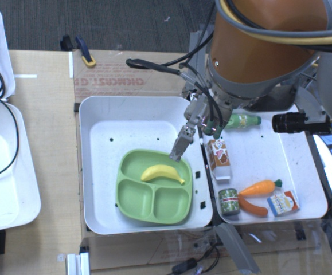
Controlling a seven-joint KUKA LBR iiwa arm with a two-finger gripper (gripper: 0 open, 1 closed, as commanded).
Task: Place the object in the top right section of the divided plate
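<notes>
A green divided plate [132,202] lies in the left bin [97,153], toward its front. A yellow banana [163,173] rests on its side in the plate's wide upper section, reaching toward the right end. My gripper [179,151] hangs just above the plate's upper right rim, slanting down and to the left. Its tip is close to the banana's right half, with a small gap between them. Nothing shows in its grasp.
The right bin [303,153] holds a green bottle [243,120], a small carton [219,159], a green can [229,201], a toy carrot [260,188] and a small blue and white box [283,203]. The arm's large body and cables hang over the bins' back right.
</notes>
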